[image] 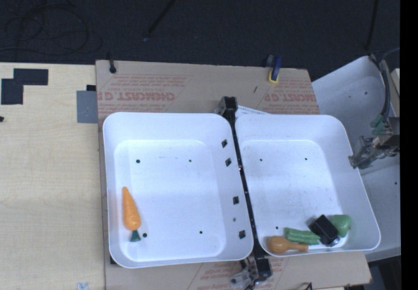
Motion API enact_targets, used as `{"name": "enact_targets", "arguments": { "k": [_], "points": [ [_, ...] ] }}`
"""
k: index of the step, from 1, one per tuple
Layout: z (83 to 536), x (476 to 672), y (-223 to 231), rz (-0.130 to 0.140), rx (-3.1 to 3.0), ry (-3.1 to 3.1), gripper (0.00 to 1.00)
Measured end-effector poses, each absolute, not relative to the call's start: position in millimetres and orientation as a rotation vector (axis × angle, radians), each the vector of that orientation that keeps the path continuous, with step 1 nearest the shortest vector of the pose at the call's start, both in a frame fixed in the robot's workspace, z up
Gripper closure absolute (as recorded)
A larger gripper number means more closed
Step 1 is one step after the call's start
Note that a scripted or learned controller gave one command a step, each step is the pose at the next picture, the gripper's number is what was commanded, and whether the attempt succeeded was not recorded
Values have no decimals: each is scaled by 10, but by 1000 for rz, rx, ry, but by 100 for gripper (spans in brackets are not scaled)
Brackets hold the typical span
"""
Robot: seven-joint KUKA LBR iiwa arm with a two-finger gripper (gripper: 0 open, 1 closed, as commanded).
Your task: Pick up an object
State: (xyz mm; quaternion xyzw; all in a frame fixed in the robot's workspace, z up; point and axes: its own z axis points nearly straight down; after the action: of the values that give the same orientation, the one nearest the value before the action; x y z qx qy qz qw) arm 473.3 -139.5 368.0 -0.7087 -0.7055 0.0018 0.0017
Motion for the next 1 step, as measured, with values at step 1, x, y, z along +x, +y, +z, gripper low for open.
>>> {"name": "enact_targets", "arguments": {
  "k": [1],
  "points": [
    [2957, 4998, -2014, 10, -2222, -2213, 100]
  ]
}}
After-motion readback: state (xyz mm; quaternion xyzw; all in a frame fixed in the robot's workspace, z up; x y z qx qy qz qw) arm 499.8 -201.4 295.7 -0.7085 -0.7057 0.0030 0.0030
